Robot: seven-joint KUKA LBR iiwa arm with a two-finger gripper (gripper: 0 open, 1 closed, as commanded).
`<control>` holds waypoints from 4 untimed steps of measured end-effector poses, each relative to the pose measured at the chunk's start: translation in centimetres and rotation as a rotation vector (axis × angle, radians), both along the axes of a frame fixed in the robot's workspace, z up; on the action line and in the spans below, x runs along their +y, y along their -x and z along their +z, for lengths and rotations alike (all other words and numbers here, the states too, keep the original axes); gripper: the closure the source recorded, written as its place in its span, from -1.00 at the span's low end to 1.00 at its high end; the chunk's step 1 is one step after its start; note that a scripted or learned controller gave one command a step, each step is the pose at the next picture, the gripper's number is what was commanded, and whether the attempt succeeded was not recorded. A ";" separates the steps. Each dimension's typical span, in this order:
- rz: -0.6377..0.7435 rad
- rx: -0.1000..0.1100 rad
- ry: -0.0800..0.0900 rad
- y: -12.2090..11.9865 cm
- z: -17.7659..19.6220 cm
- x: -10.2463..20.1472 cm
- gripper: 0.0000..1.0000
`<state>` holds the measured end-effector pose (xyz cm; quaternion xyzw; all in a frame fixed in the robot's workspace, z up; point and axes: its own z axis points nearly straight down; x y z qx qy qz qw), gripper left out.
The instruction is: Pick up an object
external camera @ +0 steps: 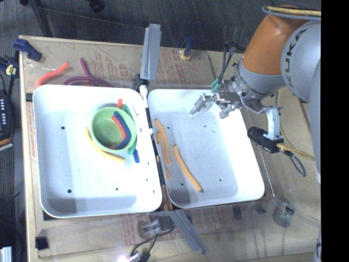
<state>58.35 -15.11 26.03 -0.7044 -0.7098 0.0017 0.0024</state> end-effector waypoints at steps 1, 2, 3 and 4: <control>-0.097 0.001 0.001 5.1 -9.2 3.1 -1.00; -0.007 -0.017 0.006 7.2 -16.3 2.7 -1.00; 0.000 -0.013 0.006 7.3 -15.5 2.8 1.00; 0.013 -0.003 -0.001 1.5 -6.8 8.3 1.00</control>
